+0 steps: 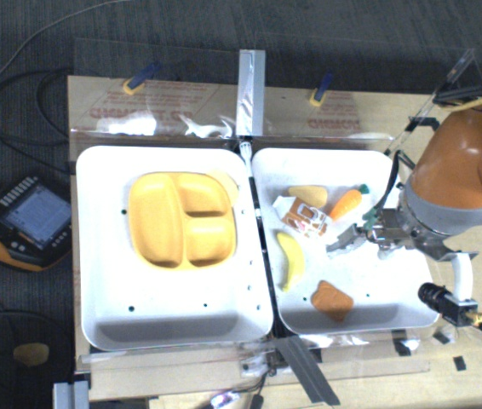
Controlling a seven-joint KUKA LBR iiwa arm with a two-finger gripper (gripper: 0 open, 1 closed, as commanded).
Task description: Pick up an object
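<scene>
The arm (450,173) reaches in from the right over the right bin (411,309), and its gripper (356,235) hangs above the bin's middle, just right of the food cluster. One finger (343,240) shows as a pale metal blade pointing left toward the items; nothing sits between the fingers, so the gripper carries nothing, but whether they are spread or closed I cannot tell.

The likeliest target, judging by closeness, is the carrot (347,203), just far-left of the fingertip. Its long axis runs on a slant, green top at the far right, narrow orange tip toward the near left, leaning on the carton (306,219). A grasp across that axis would suit it.

Other candidates lie close by: a bread roll (309,195) at the far side, a banana (289,259) along the bin's left wall with its long axis running near to far, and a brown biscuit (332,300) at the near side. They are bunched leftward, so the arm must stretch across.

The left bin (96,313) holds a yellow tray (181,220), well apart
</scene>
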